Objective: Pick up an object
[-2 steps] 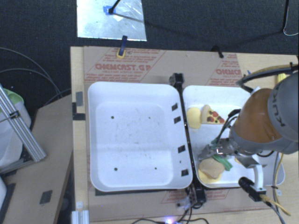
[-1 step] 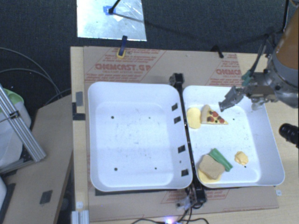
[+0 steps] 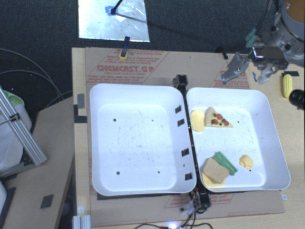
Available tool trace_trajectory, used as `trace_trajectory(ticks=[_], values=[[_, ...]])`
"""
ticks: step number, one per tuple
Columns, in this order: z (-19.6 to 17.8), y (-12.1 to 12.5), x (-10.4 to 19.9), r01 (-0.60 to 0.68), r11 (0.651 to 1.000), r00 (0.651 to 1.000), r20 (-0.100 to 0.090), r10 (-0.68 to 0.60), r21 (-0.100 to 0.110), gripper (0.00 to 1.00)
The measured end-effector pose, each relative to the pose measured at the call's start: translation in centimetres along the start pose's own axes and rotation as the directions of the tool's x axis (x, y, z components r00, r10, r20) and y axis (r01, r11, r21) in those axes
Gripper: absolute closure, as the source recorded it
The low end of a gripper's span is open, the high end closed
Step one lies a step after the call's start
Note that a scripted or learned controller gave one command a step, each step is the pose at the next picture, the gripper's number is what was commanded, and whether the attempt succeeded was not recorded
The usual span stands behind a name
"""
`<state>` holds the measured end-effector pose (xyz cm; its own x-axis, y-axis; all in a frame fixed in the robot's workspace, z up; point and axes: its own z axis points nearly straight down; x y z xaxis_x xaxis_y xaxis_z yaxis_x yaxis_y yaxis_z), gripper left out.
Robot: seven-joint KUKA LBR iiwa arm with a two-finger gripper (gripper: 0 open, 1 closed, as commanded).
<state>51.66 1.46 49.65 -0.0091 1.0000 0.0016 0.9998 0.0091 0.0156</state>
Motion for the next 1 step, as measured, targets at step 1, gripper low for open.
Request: trace_trajectory(ticks=[1], values=[[2.75, -1.96, 11.47, 0.007, 1.000, 1.000, -0.002, -0.007, 0.015, 0.00]])
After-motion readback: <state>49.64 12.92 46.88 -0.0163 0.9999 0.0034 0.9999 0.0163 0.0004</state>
